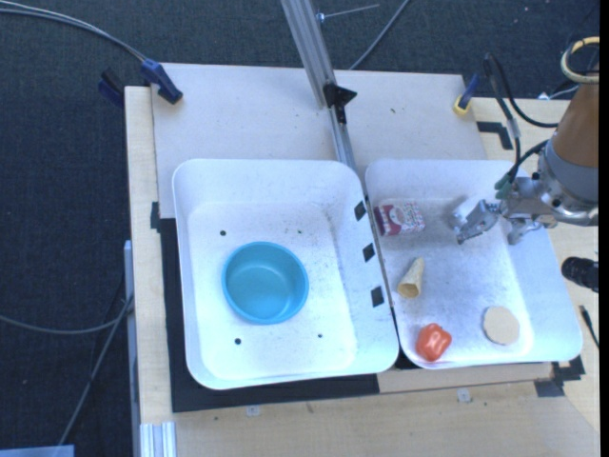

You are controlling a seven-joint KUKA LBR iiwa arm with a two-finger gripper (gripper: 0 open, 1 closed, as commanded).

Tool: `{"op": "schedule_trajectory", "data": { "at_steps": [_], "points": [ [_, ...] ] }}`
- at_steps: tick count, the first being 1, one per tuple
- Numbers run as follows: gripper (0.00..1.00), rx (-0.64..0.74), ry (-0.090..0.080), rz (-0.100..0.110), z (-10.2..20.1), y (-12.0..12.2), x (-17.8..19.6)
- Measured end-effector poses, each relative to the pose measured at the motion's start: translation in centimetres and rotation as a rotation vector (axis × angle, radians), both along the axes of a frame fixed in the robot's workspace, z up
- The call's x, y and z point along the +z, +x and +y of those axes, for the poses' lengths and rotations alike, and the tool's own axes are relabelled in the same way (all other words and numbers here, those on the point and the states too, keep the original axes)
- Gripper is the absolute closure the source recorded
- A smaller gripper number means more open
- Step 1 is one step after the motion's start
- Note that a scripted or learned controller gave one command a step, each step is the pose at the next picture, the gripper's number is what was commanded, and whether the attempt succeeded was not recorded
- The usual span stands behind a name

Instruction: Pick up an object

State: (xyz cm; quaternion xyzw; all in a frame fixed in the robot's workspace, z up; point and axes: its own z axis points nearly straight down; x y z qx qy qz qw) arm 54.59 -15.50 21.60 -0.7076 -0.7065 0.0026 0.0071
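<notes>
No writing can be read on the small red-and-white carton (399, 219), which lies near the right bin's (542, 284) far left corner. The gripper (473, 222) hangs just right of it, holding nothing; whether its jaws are open cannot be told. The arm reaches in low from the bench's right edge. A cone (411, 277), red pepper (432, 341) and tan disc (500, 325) lie nearer the bin's front edge.

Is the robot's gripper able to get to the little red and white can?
Probably yes. The gripper hovers in the same bin as the can, just to its right, with bare bin floor between them.
</notes>
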Motion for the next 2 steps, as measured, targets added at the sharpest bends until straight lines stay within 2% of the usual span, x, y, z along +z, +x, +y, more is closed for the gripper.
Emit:
{"op": "schedule_trajectory", "data": {
  "at_steps": [2],
  "points": [
    [0.00,0.000,0.002,0.005,-0.6,-2.0,-10.5]
  ]
}}
